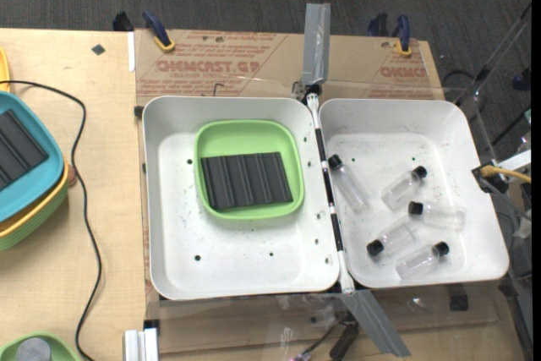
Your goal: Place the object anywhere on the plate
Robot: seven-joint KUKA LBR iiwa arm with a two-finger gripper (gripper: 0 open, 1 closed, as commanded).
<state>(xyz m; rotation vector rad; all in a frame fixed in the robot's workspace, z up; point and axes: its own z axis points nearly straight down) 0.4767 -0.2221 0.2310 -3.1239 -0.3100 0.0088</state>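
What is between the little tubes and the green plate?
The clear tubes lie in the right bin; the green plate sits in the left bin. Between them run the two bins' touching walls. A tube must go up over those. A dark ribbed pad already lies on the plate.

One overhead camera, slanted down on both bins (161, 207).

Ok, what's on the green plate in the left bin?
A dark ribbed rectangular mat lies on the green plate, covering most of its floor; whatever sits beneath the mat is hidden.
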